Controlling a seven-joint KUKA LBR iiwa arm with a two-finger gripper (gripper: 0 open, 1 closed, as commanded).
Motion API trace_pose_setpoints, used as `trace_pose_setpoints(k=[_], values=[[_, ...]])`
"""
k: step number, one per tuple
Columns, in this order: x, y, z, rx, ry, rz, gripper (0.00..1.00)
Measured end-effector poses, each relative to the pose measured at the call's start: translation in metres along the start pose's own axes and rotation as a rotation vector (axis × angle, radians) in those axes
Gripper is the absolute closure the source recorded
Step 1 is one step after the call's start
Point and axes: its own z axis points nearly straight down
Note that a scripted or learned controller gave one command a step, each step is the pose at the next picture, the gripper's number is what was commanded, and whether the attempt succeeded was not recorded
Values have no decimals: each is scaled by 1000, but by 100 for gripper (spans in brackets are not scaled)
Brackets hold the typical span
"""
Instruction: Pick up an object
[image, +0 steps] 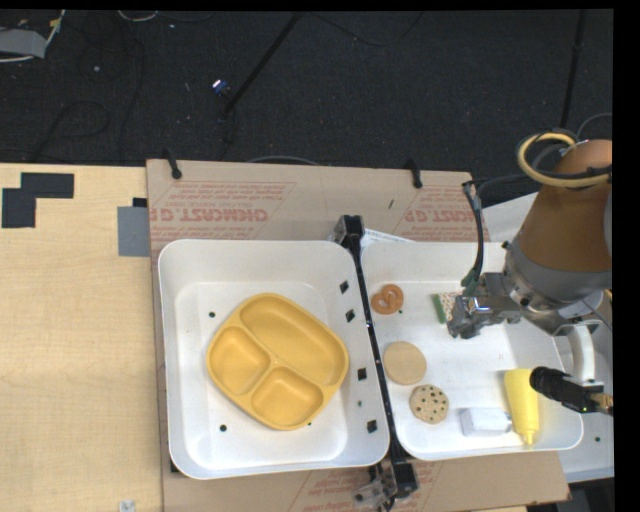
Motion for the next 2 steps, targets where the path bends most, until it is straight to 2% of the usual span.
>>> trace_pose_setpoints(k=[1,2], values=[[44,33,-2,3,0,-3,100],[103,52,-2,5,3,-5,100]])
